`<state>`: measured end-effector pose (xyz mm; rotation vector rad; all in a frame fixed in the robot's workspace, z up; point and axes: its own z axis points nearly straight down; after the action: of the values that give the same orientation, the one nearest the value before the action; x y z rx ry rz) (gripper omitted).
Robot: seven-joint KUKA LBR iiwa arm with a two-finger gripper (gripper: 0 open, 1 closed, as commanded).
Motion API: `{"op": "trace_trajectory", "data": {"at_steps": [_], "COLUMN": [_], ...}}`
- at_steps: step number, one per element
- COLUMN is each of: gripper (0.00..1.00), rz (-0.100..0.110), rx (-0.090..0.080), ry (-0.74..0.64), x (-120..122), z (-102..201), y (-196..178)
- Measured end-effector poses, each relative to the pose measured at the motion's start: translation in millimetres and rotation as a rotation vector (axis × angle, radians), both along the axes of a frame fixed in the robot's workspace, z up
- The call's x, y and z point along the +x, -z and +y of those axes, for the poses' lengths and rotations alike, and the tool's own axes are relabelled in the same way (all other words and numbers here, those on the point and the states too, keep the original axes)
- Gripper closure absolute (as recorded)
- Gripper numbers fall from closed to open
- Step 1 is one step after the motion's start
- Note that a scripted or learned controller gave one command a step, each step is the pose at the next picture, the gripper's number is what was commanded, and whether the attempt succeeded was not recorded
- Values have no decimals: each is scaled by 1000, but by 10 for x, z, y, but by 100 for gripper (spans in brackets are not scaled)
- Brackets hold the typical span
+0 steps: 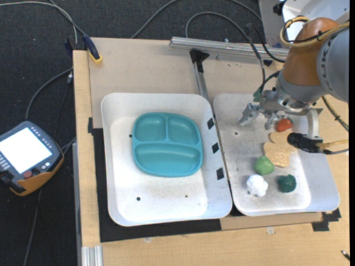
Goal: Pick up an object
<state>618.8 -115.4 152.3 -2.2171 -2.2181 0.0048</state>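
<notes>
My gripper (259,118) hangs over the far part of the right bin (238,148), its fingers spread open with nothing between them. Just right of it lies a small orange-red object (283,124). Nearer the front lie a tan flat piece (277,153), a light green ball (264,165), a white lumpy object (257,185) and a dark green object (287,183).
The left bin (119,148) holds a teal divided plate (166,144). A metal rail (227,47) runs along the back of the bench, with a bar (201,82) coming down between the bins. A handheld pendant (26,157) lies on the floor at far left.
</notes>
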Motion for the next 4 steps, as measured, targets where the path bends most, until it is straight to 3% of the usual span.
{"op": "trace_trajectory", "data": {"at_steps": [1,2,3,4], "gripper": [0,0,100,100], "rz": [0,-6,-12,-14], "rx": [0,-2,-3,-3], "ry": [0,0,0,-2], "x": [77,88,106,173], "z": [-45,-41,-45,-13], "y": [505,661,526,-115]}}
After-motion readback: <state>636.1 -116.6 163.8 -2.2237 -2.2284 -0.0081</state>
